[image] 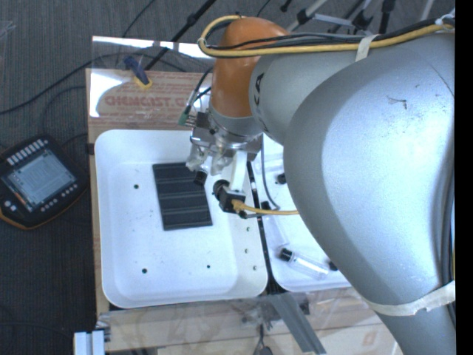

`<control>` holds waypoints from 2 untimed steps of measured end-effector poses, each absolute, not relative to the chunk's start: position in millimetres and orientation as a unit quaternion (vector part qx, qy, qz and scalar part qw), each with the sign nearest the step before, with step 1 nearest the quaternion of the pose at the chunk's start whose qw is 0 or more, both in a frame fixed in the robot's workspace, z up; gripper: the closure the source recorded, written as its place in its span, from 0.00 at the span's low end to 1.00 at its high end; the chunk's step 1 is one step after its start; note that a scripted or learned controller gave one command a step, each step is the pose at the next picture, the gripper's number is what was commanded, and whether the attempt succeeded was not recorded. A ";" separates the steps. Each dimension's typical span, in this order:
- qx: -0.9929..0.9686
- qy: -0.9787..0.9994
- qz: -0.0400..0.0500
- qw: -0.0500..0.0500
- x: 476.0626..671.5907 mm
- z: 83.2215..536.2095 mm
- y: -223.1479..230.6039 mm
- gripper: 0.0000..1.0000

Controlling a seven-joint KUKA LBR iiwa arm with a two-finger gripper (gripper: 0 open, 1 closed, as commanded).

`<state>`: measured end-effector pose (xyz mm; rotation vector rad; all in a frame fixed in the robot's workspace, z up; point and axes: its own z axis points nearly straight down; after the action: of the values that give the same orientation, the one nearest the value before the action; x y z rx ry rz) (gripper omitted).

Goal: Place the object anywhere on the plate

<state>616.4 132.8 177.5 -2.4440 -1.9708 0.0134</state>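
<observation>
A dark ribbed rectangular plate lies flat in the left white bin, slightly turned. My gripper hangs over the plate's upper right corner, below the orange wrist band. Something small and dark sits at its tip, and I cannot make out what it is. A clear syringe-like object lies in the right bin, near its front and apart from the gripper. The arm's large grey body hides most of that bin.
A small dark item sits in the right bin beside the arm. A cable with a yellow end hangs from the wrist over the divide between the bins. A pendant lies on the floor at left.
</observation>
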 end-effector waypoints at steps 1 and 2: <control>-0.669 -0.743 0.005 0.003 482.9 194.5 148.6 1.00; -0.644 -0.765 0.004 0.001 540.5 220.8 213.2 1.00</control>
<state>540.5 213.2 220.8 -2.0217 -2.4010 0.0111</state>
